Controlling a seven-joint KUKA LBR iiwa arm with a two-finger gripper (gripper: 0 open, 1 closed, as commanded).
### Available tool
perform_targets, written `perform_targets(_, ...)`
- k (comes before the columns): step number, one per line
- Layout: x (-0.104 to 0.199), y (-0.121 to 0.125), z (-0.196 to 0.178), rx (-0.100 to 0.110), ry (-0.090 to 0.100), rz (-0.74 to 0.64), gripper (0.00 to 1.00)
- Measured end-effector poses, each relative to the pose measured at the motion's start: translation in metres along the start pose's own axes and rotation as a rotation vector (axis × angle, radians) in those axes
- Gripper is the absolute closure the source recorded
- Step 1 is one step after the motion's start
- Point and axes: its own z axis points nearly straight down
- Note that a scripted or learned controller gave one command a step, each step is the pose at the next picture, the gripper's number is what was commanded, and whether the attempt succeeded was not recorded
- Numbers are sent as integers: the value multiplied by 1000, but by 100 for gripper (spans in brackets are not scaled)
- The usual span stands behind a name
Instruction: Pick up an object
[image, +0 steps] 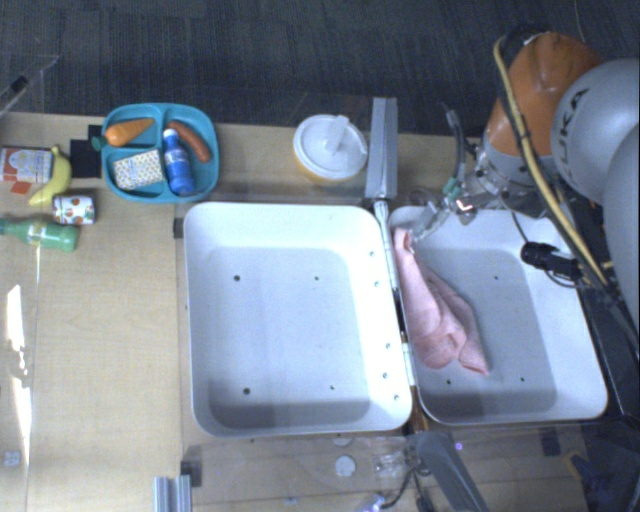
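The arm's hand, its grip state impossible to tell, hovers at the far corner of the right bin on the worktop, the pink cloth lying just below it along the bin's left wall, likeliest caught by descending squarely onto its bunched middle.

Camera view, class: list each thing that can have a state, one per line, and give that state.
Pink cloth: crumpled, lying in the right bin along its left wall.
Left bin: upright on the bench.
Gripper: above the right bin's top left corner, near the cloth's upper end.
Blue tray: upright, holding toy food.
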Motion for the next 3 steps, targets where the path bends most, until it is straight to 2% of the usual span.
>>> perform_targets(1,-16,-38,74,4,2,-71,0)
perform_targets(2,-7,-69,95,-9,-4,-133,0)
perform_targets(3,-6,-66,83,-14,-4,-135,100)
